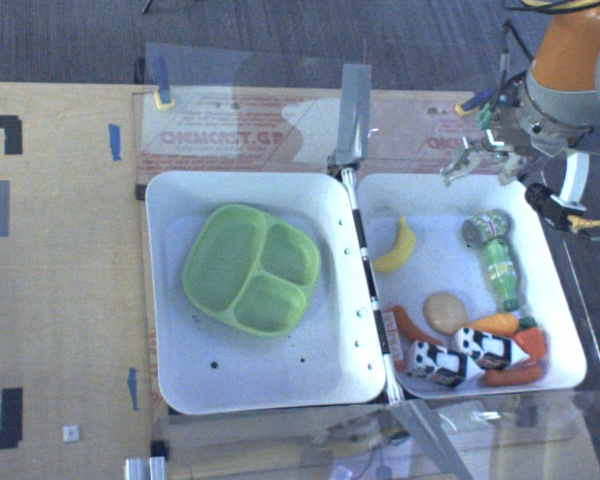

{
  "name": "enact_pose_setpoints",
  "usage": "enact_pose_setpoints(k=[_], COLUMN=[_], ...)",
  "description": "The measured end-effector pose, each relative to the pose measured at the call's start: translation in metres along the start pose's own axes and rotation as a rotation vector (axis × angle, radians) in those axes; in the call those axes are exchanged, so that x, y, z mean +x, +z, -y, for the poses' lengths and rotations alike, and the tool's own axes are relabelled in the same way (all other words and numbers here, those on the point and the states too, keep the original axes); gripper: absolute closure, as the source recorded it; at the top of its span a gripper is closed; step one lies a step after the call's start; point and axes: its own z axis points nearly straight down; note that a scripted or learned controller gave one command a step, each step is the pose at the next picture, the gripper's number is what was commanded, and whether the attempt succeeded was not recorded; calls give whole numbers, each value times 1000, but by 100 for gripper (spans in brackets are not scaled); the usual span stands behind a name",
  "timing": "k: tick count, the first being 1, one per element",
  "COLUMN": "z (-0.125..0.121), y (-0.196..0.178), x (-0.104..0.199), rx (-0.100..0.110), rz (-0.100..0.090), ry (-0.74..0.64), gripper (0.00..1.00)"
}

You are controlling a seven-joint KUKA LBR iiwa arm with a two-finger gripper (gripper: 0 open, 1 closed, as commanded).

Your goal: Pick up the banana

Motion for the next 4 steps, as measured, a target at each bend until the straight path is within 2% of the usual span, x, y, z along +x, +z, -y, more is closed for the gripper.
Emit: enact_pose_setpoints(k=[1, 2, 3, 4], z=[49, 86, 48, 2], y=[116, 137, 138, 138], x=[35, 44, 33, 45], rx=[-15, -4, -4, 13], rz=[4, 0, 1, 2], ry=[-197, -522, -50, -584], gripper=[0, 0, 0, 0])
